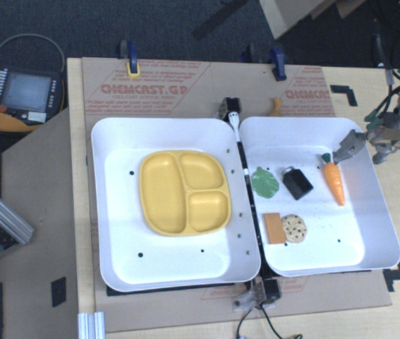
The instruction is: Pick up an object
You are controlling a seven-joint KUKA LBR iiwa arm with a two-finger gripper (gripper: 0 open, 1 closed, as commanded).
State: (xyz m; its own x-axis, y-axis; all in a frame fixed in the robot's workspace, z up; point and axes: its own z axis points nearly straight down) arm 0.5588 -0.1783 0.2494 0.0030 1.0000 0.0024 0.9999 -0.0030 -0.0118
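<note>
The right bin (369, 249) holds an orange carrot (336, 183) with a green top, a black block (298, 182), a green leaf-shaped piece (264, 183), a round cookie (295, 228) and a tan cracker (274, 227). My gripper (364, 152) hangs over the bin's upper right part, open, with nothing between its fingers. Its left fingertip (343, 152) sits just above and right of the carrot's green top.
The left bin (115, 260) carries a yellow divided plate (184, 191). A black clamp (231, 109) sits at the top of the seam between the bins. A teach pendant (23, 94) lies off the bench at the left.
</note>
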